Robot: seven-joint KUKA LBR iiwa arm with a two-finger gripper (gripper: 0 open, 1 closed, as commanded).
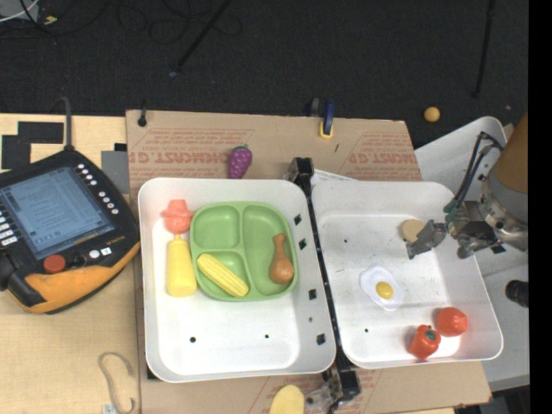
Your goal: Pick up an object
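Gripper (448,238) hung with fingers spread apart and bare over the right white bin (483,339); a fried egg (380,286) lay just below-left of it; cardboard (198,141) covered the table beneath; dark floor (259,41) lay beyond.

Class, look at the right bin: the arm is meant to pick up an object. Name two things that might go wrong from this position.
1. The pincer sits next to a tan piece near the bin's back wall; closing from there may nudge it away rather than grip it.
2. The egg lies flat on the bin floor, so fingers may slide over it. The two red items, tomato and pepper, sit close together, so a grasp may catch both.
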